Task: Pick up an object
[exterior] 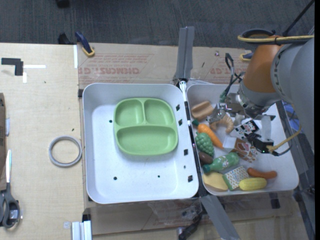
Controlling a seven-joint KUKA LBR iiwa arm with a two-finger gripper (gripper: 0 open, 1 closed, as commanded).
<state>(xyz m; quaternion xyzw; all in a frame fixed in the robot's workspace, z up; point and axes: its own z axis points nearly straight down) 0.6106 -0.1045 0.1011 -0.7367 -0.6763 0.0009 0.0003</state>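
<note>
Two white bins sit side by side on the tabletop (40, 134). At the lower right of the frame, the right bin (287, 176) holds toy food: a yellow corn cob (252, 184), a red sausage (261, 173), a green bottle (223, 162), a green grape bunch (204, 144), an orange carrot (209, 134) and a bread roll (201, 108). The left bin (100, 174) carries a green divided plate (146, 125). A tape ring (65, 150) lies left of it, scissors (9, 204) at the lower left corner. The end effector (220, 113) hangs low over the right bin's upper part, beside the roll; whether its fingers are wide or narrow cannot be told. Beyond, cardboard (130, 66) bears mirrored, unreadable red print.
</note>
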